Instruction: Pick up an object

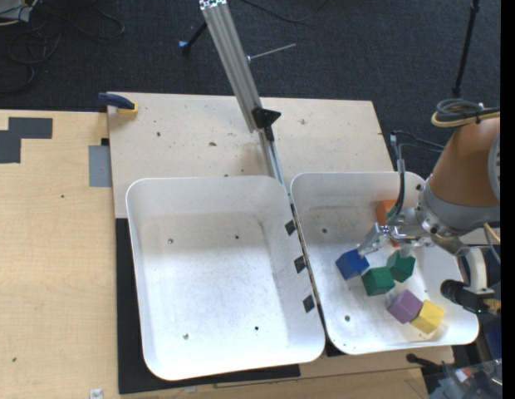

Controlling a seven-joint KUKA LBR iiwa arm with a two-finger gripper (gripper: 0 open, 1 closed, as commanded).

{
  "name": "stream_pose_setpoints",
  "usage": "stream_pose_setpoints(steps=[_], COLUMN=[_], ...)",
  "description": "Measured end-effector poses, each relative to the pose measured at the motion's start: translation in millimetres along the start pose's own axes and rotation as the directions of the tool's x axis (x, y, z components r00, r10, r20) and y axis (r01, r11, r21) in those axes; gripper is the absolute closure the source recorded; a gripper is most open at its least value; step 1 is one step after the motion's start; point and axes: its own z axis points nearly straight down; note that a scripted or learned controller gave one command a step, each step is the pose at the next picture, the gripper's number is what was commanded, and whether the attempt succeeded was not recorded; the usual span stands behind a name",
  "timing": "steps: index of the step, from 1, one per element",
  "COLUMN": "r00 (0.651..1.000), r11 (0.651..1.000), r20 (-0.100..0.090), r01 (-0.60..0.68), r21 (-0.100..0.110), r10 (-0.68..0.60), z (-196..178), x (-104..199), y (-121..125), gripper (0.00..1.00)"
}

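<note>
My gripper (388,239) hangs over the middle of the right bin (349,191), its fingers spread and nothing between them. Just below and left of it lies a blue cube (351,263). A dark green cube (378,281) sits beside that, and a second green block (401,267) lies right under the gripper's right finger. A purple cube (404,305) and a yellow cube (429,316) rest near the bin's front right corner. An orange block (385,210) peeks out behind the gripper, partly hidden by the wrist.
The left bin (149,223) adjoins the right one along a shared wall with black clips (299,263). A slanted aluminium rail (237,65) rises behind the bins. The arm's orange band (465,160) covers the right bin's far right side.
</note>
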Motion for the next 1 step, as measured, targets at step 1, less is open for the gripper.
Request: stream_pose_setpoints(steps=[1], r00=[1.000], r11=[1.000], r20=[-0.001], r01=[-0.002], r21=[-0.016], r10=[0.002], z=[44.3], x=[9.8], y=[0.3], gripper=[0.00])
